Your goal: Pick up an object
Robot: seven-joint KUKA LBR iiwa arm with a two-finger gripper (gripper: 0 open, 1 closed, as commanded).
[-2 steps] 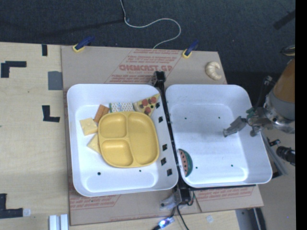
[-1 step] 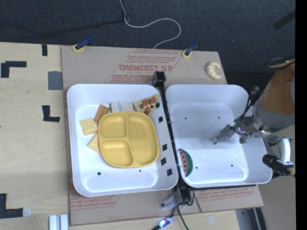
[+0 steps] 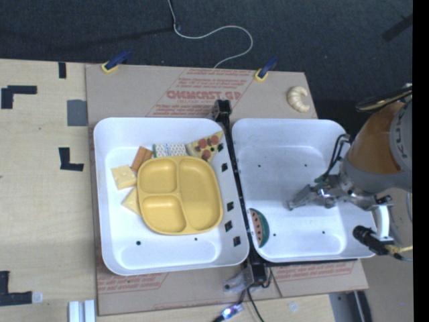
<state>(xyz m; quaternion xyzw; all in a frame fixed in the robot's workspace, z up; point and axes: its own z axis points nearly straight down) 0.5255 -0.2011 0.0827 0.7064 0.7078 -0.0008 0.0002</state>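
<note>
Nothing looks picked up yet: the gripper (image 3: pixel 299 201) hangs low at the right bin's (image 3: pixel 288 136) centre, jaws' state impossible to tell, while the nearest object, a watermelon slice (image 3: pixel 259 225), lies at eight o'clock.

Yellow divided plate (image 3: pixel 179 194), white bins (image 3: pixel 107 180), red/green watermelon slice (image 3: pixel 259 225), orange arm band (image 3: pixel 379 139).

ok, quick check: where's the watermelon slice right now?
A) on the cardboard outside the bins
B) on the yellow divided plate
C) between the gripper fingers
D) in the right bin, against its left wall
D. The watermelon slice lies in the right bin against its left wall near the front corner, apart from the gripper and off the yellow plate in the left bin.
</note>
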